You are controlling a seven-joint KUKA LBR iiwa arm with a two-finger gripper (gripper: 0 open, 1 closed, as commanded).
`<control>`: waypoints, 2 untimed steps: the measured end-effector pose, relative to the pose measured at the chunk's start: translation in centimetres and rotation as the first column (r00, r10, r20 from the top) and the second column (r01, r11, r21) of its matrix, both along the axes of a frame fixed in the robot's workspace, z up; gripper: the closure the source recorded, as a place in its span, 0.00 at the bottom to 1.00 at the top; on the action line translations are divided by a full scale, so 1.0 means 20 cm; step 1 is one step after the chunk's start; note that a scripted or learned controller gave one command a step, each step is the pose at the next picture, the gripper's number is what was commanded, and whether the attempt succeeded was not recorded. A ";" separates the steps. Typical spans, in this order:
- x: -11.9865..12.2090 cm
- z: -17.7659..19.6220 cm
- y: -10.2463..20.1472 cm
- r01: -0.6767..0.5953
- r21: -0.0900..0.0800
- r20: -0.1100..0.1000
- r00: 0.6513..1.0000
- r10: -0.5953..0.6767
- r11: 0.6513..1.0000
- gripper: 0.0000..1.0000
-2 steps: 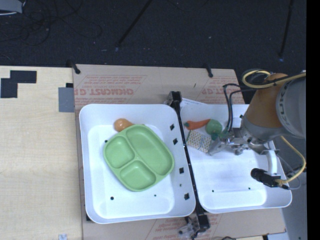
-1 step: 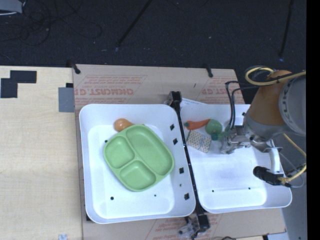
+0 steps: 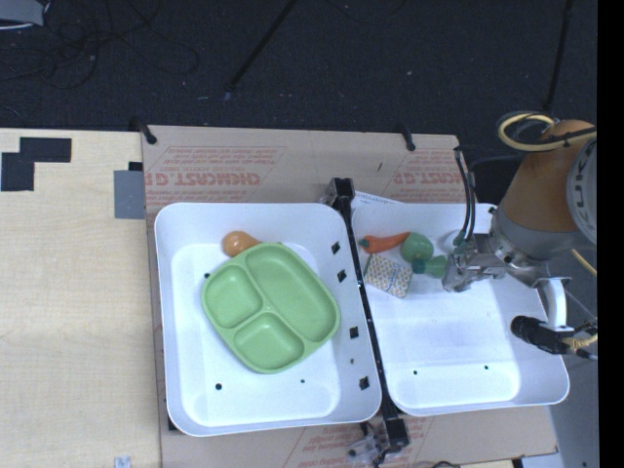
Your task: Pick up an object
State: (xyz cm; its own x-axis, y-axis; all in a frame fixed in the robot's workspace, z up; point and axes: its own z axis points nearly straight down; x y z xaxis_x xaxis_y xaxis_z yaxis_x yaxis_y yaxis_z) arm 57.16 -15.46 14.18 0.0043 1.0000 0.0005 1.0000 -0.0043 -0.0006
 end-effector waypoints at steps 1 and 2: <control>-0.03 0.30 0.00 -0.005 -0.001 0.003 1.000 0.005 1.000 1.00; -0.03 0.57 0.00 -0.005 -0.001 0.004 1.000 0.005 1.000 1.00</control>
State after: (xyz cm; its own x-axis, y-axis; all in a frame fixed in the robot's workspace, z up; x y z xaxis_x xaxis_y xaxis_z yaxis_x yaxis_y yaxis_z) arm 56.61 -15.50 25.55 -0.0011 1.0000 -0.0009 1.0000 0.0011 0.0033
